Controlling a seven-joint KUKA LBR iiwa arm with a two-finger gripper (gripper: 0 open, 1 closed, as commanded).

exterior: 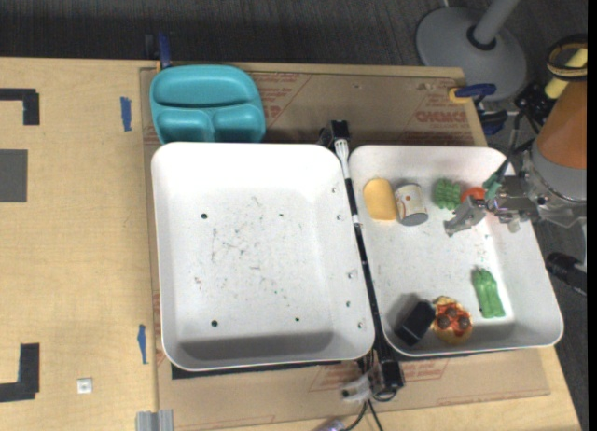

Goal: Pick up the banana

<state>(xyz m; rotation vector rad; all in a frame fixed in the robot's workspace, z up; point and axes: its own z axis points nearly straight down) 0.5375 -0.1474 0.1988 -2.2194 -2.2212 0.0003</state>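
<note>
Nearest the camera, below the claw [464, 221], lie a green toy [486, 292], a red-orange item [451, 318] and a black block [414, 320]. The claw hangs over the right bin [532, 271]; whether it is wide or closed, I cannot tell. Just left of it sit a small can [410, 205] and a yellow piece, possibly the banana [379, 200].

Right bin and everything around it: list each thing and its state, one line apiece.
Right bin: holds six items.
Left bin: scuffed floor.
Yellow piece: lying flat, near the divider, untouched.
White can: on its side, beside the yellow piece.
Green toy: resting near the back wall.
Green bottle: lying down.
Black item: touching the orange item.
Teal tray: behind the left bin.
Gripper: low over the right bin.
</note>
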